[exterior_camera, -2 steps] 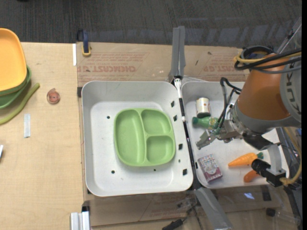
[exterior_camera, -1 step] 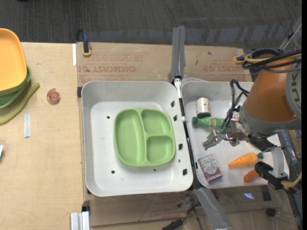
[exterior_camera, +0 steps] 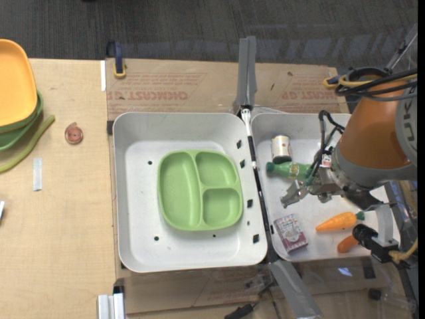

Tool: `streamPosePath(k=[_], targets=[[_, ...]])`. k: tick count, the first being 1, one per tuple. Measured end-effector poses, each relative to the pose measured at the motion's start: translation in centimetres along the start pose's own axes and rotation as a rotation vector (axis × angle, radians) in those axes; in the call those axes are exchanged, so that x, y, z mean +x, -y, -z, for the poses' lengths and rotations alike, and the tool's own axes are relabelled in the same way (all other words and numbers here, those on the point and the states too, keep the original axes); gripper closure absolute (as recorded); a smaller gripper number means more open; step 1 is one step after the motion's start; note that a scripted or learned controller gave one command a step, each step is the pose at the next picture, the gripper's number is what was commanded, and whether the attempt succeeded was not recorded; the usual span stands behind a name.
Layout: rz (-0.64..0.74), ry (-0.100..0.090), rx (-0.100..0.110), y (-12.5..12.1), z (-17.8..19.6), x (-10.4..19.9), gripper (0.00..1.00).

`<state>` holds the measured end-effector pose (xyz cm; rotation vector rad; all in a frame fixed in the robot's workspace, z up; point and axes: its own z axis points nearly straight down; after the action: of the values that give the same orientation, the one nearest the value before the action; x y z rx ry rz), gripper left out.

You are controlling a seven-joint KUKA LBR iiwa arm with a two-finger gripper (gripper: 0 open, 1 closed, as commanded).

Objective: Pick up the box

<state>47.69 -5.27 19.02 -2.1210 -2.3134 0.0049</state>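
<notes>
- A pale wooden worktop [exterior_camera: 60,244] carries two shallow white bins set side by side on a sheet of brown printed cardboard [exterior_camera: 179,88]; dark grey carpet [exterior_camera: 199,12] runs along the far edge of the worktop.
- The left bin [exterior_camera: 133,244] holds a green divided plate [exterior_camera: 200,190], lying flat near its middle.
- The right bin [exterior_camera: 312,254], touching the left bin along a shared rim, holds the box [exterior_camera: 291,233] — small, pinkish-purple, lying flat in the corner next to the left bin on the near side.
- Beyond the box, toward the far side of the right bin, a small white-and-tan can [exterior_camera: 281,147] stands beside a green bottle-like item [exterior_camera: 287,169] lying on its side.
- Two orange carrots [exterior_camera: 339,222] lie to the right of the box, one nearer the bin's front rim.
- The grey arm with its orange band [exterior_camera: 375,135] reaches in over the right bin; its hand [exterior_camera: 297,193] hangs above the bin floor, beyond the box and apart from it, with the fingers spread a little and nothing between them.
- Left of the left bin, a stack of yellow and green plates [exterior_camera: 16,105] sits at the worktop's edge, with a small pinkish round object [exterior_camera: 74,134] between the stack and the bin.
</notes>
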Motion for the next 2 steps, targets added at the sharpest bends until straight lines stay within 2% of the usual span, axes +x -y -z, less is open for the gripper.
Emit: streamPosePath(k=[2], targets=[[-0.042, 0.000, -0.001, 0.01, 0.04, -0.19, 0.00]])
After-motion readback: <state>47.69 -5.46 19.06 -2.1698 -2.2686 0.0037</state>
